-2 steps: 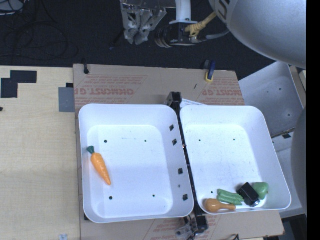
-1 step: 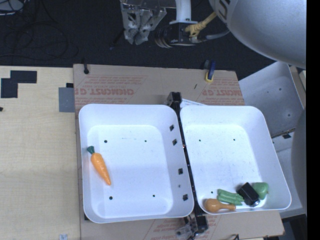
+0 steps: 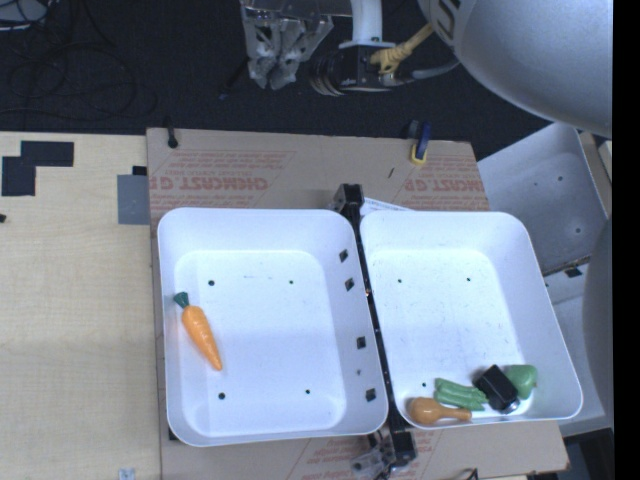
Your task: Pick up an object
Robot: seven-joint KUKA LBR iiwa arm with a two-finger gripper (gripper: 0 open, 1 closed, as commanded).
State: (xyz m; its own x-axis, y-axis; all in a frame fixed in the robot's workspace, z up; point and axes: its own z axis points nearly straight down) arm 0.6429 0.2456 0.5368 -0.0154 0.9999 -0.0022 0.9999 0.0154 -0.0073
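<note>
An orange toy carrot [image 3: 201, 335] with a green top lies against the left wall of the left bin [image 3: 255, 230]. In the near right corner of the right bin [image 3: 450, 230] sit a green pod-shaped toy [image 3: 459, 394], a small black block [image 3: 497, 387], a green leafy piece [image 3: 522, 376] and an orange pear-shaped toy [image 3: 436, 411]. My gripper [image 3: 283, 56] hangs high at the top of the view, beyond the far edge of the bench, well away from both bins, with nothing between its fingers that I can see.
Both bins rest on a brown cardboard sheet [image 3: 300, 173] on a light wooden bench. A black clip strip [image 3: 362, 308] joins the bins in the middle. The big grey arm body [image 3: 530, 28] fills the upper right. A blue and yellow clamp [image 3: 420, 143] grips the cardboard's far edge.
</note>
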